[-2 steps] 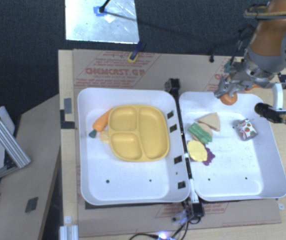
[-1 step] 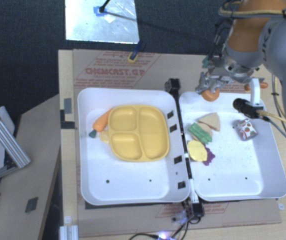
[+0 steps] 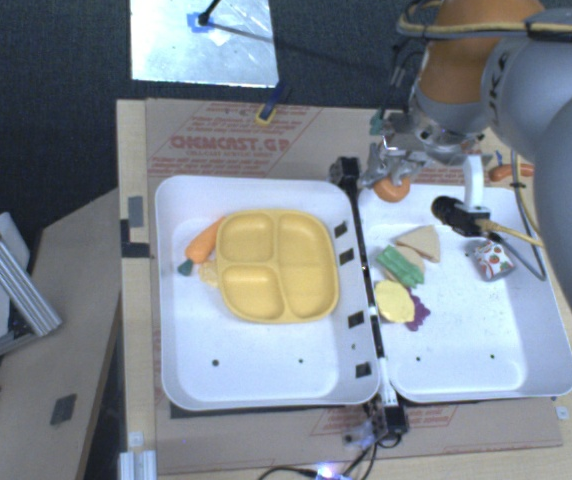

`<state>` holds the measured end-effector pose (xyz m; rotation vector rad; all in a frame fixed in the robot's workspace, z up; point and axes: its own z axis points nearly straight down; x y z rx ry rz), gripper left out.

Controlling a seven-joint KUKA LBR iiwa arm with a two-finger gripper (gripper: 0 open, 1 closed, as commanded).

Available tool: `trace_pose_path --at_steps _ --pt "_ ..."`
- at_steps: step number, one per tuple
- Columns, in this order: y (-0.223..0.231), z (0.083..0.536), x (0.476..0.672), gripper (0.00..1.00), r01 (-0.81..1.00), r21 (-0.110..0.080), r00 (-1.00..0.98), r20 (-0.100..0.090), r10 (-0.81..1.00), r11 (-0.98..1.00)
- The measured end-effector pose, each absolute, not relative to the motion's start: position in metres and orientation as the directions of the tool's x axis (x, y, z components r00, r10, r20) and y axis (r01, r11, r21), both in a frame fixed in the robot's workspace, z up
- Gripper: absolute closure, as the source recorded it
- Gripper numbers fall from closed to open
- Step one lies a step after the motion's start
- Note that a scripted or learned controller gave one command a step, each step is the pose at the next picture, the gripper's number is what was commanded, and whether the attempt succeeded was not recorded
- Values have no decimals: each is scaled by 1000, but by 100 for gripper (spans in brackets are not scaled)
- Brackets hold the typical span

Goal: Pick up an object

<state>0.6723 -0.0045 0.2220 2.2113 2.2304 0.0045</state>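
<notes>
Dark cloth surrounds your table point(image 3: 86, 268), which carries two white bins on cardboard. Your grey arm point(image 3: 536, 78) hangs over the far edge of the right bin point(image 3: 486, 363). Its fingers point(image 3: 394, 173) sit just above an orange object point(image 3: 394, 190) at that bin's far left corner; you cannot tell whether they are released or clenched. In the left bin point(image 3: 256, 368) lies a yellow divided plate point(image 3: 274, 266) with a carrot point(image 3: 202, 240) beside it. Scattered through the right bin you have a sandwich wedge point(image 3: 420, 242), a green piece point(image 3: 402, 266), and a yellow piece point(image 3: 394, 302).
</notes>
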Motion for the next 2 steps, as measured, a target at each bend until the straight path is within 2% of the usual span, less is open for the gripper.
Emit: trace_pose_path --at_steps 1,2 --pt "6 215 659 100 1000 0 -6 0 1000 6" --pt "3 227 671 100 1000 4 -6 0 1000 6"
